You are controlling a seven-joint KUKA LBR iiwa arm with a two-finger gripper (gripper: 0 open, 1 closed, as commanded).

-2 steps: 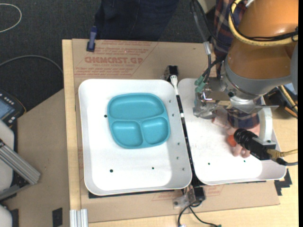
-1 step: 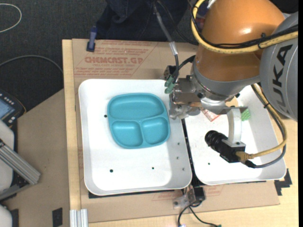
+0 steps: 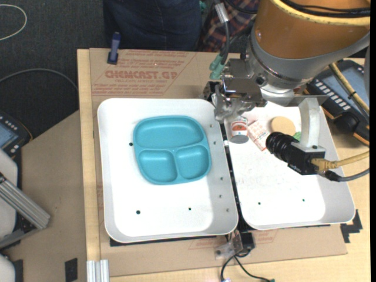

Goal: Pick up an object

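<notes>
My gripper (image 3: 231,109) hangs over the far left corner of the right bin (image 3: 294,207). Just below it, a small white and red cylinder (image 3: 238,131) stands at the bin's left wall; whether the gripper touches it I cannot tell. Beside the cylinder lies a pink and white packet (image 3: 257,133). A tan round object (image 3: 282,124) rests further right, with a small green item (image 3: 296,136) next to it. In the left bin (image 3: 117,204) lies a teal divided plate (image 3: 171,148).
A black cylindrical unit (image 3: 291,152) with a cable juts from the arm over the right bin. The arm's large orange and grey body (image 3: 311,22) covers the far right. A small blue object (image 3: 113,47) lies on the cardboard behind the left bin.
</notes>
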